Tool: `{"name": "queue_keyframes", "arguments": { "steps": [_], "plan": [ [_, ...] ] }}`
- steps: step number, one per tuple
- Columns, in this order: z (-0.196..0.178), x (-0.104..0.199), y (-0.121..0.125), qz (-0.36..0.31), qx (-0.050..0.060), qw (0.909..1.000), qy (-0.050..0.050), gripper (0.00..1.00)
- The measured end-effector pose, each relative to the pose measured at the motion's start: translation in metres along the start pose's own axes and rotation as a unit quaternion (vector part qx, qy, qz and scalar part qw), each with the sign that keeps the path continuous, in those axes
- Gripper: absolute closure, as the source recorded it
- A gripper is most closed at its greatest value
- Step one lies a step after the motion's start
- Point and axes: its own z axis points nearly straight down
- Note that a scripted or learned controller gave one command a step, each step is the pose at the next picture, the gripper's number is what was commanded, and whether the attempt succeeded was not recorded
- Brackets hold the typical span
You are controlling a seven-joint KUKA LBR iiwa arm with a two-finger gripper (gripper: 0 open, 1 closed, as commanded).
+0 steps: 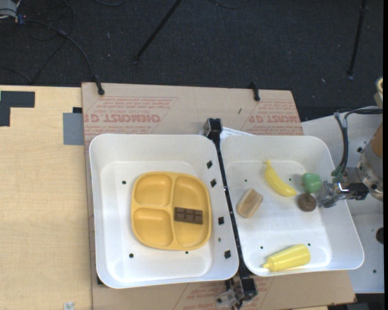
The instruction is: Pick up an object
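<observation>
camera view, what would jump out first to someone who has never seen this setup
The yellow divided plate in the left bin stands out first, with a brown chocolate bar lying in one of its compartments. In the right bin, a banana, a yellow bottle and a tan block lie scattered, while the pincer reaches in from the right beside a green object.

Colours being shown across two white bins (110, 173)

A yellow divided plate (156, 205), brown chocolate bar (188, 216), yellow banana (278, 180), tan block (249, 203), green piece (312, 181), brown ball (306, 202) and yellow bottle (287, 258) are being displayed.
</observation>
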Motion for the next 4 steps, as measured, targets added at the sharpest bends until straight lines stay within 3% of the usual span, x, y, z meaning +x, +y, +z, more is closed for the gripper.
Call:
{"name": "queue_keyframes", "arguments": {
  "steps": [3,4],
  "plan": [
    [-0.012,0.157,0.041,-0.002,0.002,1.0000,0.001,1.00],
    [-0.002,0.212,0.069,-0.002,0.002,1.0000,0.001,1.00]
  ]
}}
